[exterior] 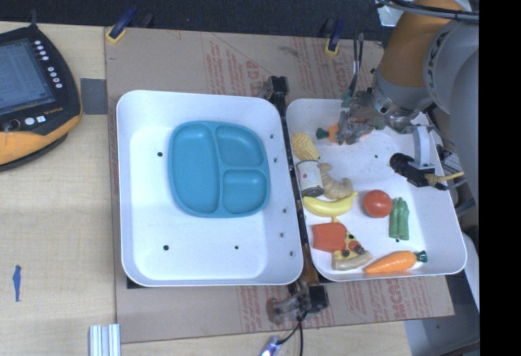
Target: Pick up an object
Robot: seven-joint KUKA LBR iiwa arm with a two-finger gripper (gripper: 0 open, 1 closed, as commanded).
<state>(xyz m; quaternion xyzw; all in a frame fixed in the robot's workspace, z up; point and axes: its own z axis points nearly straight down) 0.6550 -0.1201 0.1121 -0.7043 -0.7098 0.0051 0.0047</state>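
My gripper [352, 131] is down in the far left corner of the right bin [444, 220]. A small orange and green toy [327, 133] lies just to its left, close to the fingertips; I cannot tell whether they touch it. Further toys lie in this bin: a corn cob [305, 147], a small can [309, 178], a beige piece [336, 183], a banana [329, 204], a tomato [376, 203], a green vegetable [399, 218], a red block [329, 236], a pizza slice [351, 253] and a carrot [392, 262].
The left bin [142, 208] holds a blue divided plate [218, 168]. A teach pendant [28, 94] sits on the bench at the far left. Clamps [120, 24] grip the cardboard's far edge. The arm's black bracket [415, 167] hangs over the right bin's right side.
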